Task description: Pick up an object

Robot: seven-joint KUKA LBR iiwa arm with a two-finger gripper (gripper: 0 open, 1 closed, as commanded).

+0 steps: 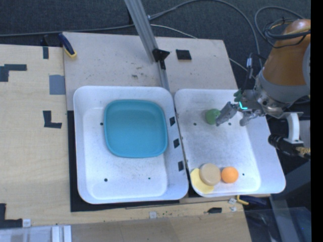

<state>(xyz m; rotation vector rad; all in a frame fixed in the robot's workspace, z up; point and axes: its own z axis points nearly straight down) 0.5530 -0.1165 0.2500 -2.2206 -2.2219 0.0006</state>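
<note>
In the right bin point(252, 150), near its back, lies a small green object point(211, 116). My gripper point(236, 116) hangs over the same bin, just right of the green object. It is open, and its left finger point(225, 114) almost touches the object's right side. Nothing sits between the fingers. At the bin's front edge a beige round piece point(210, 174) rests on a yellow piece point(198, 183), with an orange ball point(229, 175) right beside them.
The left bin point(88, 150) holds a blue square plate point(135, 127). A metal post point(146, 29) rises slantwise behind the bins. The arm's orange band point(287, 59) and cables are at the right edge.
</note>
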